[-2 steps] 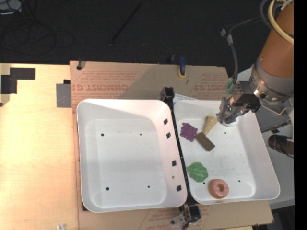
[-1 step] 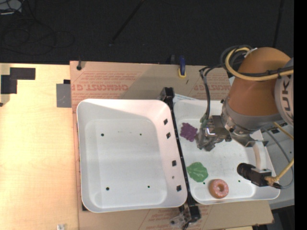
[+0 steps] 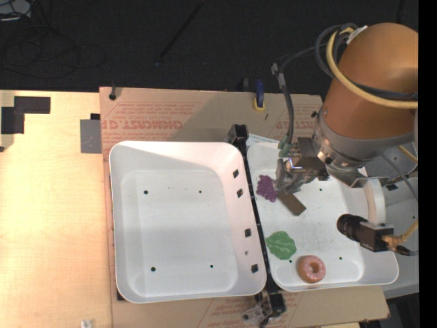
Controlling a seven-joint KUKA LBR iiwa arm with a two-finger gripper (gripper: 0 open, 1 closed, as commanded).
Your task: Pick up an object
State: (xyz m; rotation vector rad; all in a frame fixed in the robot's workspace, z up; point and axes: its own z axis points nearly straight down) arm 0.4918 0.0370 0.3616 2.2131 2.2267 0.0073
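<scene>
- Over the far half of the view's right-hand bin (image 3: 334, 251), the tool (image 3: 292, 195) hangs low and tilted, its tip pointing down toward the bin floor.
- Whether the tool is wide or narrow I cannot tell from this angle, and nothing can be seen gripped in it.
- Just beside the tool, on the side toward the other bin, lies a small purple object (image 3: 267, 188). It rests on the bin floor close to the inner wall; whether the tool touches it I cannot tell.
- Nearer the camera in the same bin lies a green object (image 3: 280, 244), rounded and flattish, also close to the inner wall and apart from the tool.
- A pink ring (image 3: 311, 269) lies just beyond the green object toward the near right, close to the bin's front rim.
- The grey arm with its orange band (image 3: 379, 53) comes in from the right, above the right-hand bin's far corner.
- The left-hand bin (image 3: 177, 217) sits side by side with the first, their inner walls touching, with small black clips (image 3: 236, 174) along the seam.
- Both bins stand on a cardboard sheet (image 3: 150, 123) with red print, which lies on the pale wooden surface (image 3: 48, 217).
</scene>
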